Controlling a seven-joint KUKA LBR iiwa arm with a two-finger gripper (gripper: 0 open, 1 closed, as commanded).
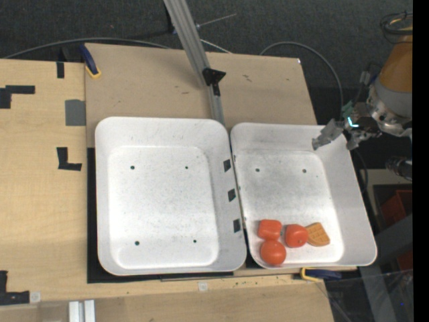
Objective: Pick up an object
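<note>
Camera view: 3 rounded red pieces (274, 240), speckled white bin (288, 180).

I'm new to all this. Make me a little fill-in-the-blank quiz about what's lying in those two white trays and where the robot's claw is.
1. The red objects lie in the ___ bin.
2. The number of red objects is ___.
3. Beside them lies one piece coloured ___.
4. The gripper hangs over the right bin's ___ corner, apart from the objects.

Missing words: right; three; orange; far right
</note>
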